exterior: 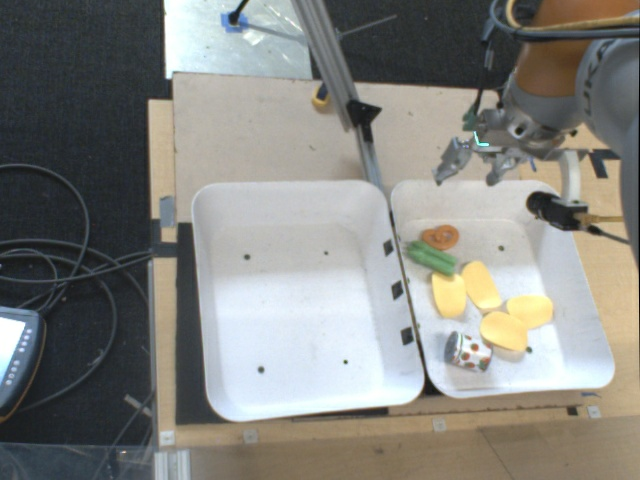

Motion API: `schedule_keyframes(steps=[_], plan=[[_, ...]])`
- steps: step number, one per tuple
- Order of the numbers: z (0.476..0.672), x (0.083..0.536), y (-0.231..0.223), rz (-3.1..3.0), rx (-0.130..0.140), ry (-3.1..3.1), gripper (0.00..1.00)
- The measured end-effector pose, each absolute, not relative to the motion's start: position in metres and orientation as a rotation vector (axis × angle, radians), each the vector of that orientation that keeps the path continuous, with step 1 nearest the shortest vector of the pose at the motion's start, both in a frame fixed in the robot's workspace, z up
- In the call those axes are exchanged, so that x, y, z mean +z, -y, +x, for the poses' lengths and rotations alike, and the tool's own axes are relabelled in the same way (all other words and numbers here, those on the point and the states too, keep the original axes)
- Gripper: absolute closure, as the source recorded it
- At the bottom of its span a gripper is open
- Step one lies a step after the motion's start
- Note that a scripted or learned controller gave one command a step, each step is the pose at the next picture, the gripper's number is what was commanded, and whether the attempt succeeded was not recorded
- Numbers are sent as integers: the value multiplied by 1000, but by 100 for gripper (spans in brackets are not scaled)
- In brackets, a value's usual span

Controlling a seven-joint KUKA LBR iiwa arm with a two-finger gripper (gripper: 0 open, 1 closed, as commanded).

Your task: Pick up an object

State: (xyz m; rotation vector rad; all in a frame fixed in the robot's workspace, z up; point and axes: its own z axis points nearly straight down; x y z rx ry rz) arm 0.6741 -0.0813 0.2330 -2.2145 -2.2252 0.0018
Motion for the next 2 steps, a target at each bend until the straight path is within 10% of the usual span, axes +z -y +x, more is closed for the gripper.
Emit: schedule_keyframes(steps=[2], plan=[[679,174,83,-2215,4,2225,0]])
